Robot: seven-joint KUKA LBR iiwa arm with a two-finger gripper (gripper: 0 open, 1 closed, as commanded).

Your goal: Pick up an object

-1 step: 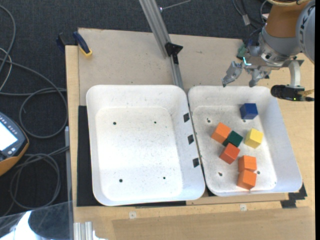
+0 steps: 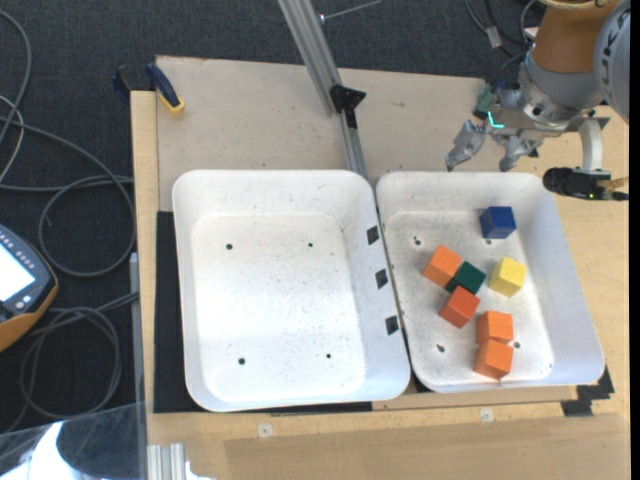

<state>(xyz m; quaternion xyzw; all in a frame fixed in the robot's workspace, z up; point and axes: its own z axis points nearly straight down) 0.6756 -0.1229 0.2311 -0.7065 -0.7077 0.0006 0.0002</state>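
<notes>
Wooden bench (image 2: pixel 250 108) on dark carpet, bearing two white bins side by side. Nearest in the right bin (image 2: pixel 560 258): two orange cubes (image 2: pixel 493 343) stacked close, then a red-orange cube (image 2: pixel 459 307) touching a green cube (image 2: pixel 468 277), orange cube (image 2: pixel 442 266) just left, yellow cube (image 2: pixel 507 276) right, blue cube (image 2: pixel 497 222) farther back. Beyond the bin's far rim, gripper (image 2: pixel 492 150) over bare bench, fingers spread, pinching nothing. Metal pole (image 2: pixel 315 43) slanting behind the left bin (image 2: pixel 190 268).

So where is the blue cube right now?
The blue cube sits in the right bin, near its far edge, just beyond the yellow cube, apart from the other blocks.
</notes>
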